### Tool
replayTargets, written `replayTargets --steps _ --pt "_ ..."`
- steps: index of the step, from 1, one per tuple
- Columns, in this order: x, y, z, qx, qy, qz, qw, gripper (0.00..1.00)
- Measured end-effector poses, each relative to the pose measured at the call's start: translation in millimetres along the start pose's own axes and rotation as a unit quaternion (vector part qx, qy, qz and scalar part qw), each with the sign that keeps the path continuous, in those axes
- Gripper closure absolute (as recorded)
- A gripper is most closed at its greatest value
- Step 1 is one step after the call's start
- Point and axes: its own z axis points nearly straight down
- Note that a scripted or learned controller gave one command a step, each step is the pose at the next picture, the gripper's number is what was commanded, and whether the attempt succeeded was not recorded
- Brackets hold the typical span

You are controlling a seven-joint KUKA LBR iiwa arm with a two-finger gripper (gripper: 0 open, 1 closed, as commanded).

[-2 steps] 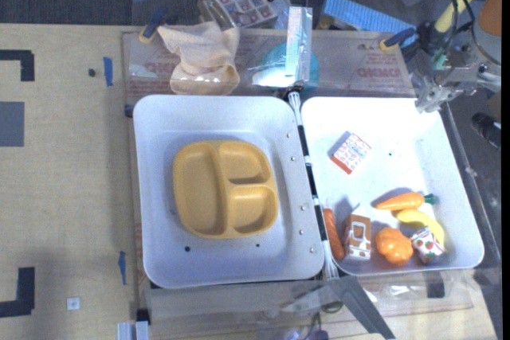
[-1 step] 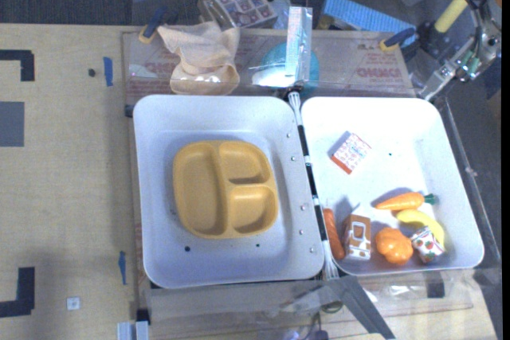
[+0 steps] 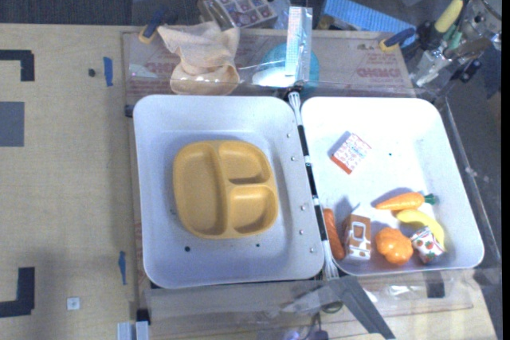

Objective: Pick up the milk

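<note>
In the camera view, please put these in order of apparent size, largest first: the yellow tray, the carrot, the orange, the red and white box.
1. Yellow tray, by far.
2. Carrot and red and white box: look alike, no ranking.
3. Orange, slightly smaller.

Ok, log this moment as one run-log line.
task: pick up milk | small white milk carton: lying in right white bin, front right corner, beside yellow banana | yellow divided plastic tray: left white bin | status: not picked

Wooden bench (image 3: 56, 171) with left bin (image 3: 151, 195) beside right bin (image 3: 446, 147).
</note>
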Motion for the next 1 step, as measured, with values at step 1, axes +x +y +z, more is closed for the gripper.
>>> replayTargets --steps 1 --pt "-0.9 1.1 -12.3 -0.003 -0.003 -0.001 1.0000 1.00"
